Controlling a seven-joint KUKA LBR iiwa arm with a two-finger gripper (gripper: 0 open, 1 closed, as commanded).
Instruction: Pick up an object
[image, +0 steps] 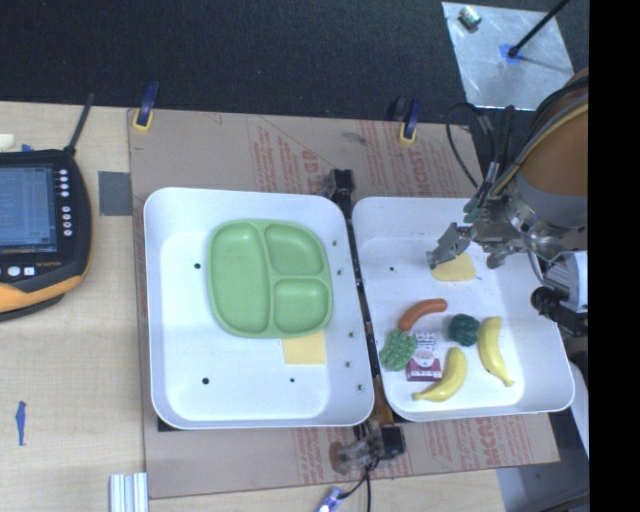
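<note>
The gripper (462, 248) hung low over the right bin (535, 395), at that bin's far side, right above a pale yellow wedge (453, 269), likely toy cheese; two fingers showed spread somewhat either side of the wedge's top edge, nothing visibly between them; contact with the wedge couldn't be told from this angle. Rest of the candidates lay in the right bin's near half: sausage (422, 312), green leafy piece (397, 349), small red-and-white packet (425, 357), dark green lump (463, 328), two bananas (446, 376) (495, 349); all untouched, all resting on the bin floor. Left bin (170, 300) beside the right bin held a green divided plate (268, 277) and a yellow square (304, 348) touching the plate's near edge. Judged progress: approach done, arm positioned on a target; grasp not confirmed, wedge not lifted; closing and raising were left.
</note>
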